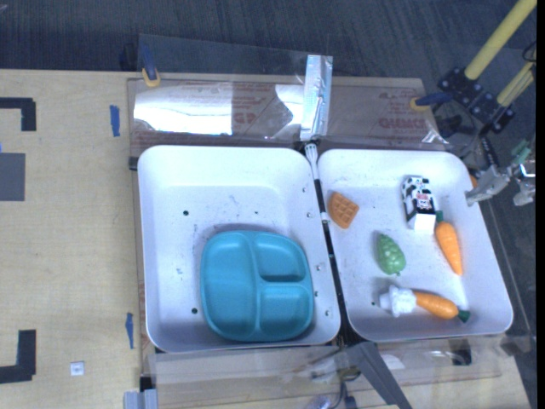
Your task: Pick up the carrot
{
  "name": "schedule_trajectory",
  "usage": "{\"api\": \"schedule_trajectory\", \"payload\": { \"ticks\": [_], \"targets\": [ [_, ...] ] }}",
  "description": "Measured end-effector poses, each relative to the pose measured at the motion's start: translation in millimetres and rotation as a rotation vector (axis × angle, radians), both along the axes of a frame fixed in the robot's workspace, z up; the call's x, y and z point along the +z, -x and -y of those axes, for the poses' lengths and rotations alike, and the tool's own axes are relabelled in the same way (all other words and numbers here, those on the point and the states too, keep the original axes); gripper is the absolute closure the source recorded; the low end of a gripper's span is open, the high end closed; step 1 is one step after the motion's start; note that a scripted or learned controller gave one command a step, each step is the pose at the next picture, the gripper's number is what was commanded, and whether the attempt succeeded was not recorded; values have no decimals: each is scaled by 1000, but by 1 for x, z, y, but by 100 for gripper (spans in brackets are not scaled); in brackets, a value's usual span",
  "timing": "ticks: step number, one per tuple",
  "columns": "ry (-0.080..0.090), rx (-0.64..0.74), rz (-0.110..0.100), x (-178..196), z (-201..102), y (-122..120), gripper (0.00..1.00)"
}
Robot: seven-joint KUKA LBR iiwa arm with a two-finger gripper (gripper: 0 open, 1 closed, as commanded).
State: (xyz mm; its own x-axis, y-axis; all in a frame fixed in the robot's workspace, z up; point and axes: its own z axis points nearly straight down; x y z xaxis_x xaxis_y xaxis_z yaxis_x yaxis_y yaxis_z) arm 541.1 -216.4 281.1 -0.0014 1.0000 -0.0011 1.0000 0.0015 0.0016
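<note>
The pick has not begun, judging by how things lie. The carrot (449, 244) rests flat on the floor of the right bin (362, 170), toward 3 o'clock, with its green-topped end just beside a black-and-white toy carton (418, 200) at its 11 o'clock.

A second orange piece (433, 303) lies at 5 o'clock in the same bin. It has a white end and a green tip, so it could be another carrot, though I cannot say for certain.

Reach, descent, closure and lift all seem left to do.

The gripper (498, 180) looks to be the grey metal piece just past the bin's 2 o'clock rim — it is cut off at the frame edge and mixed with clutter. Whether the claw is apart or together I cannot tell.
</note>
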Motion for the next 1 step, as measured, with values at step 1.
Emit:
{"api": "schedule_trajectory", "payload": {
  "ticks": [1],
  "targets": [
    [-2,7,-7,-98,7,47,0]
  ]
}}
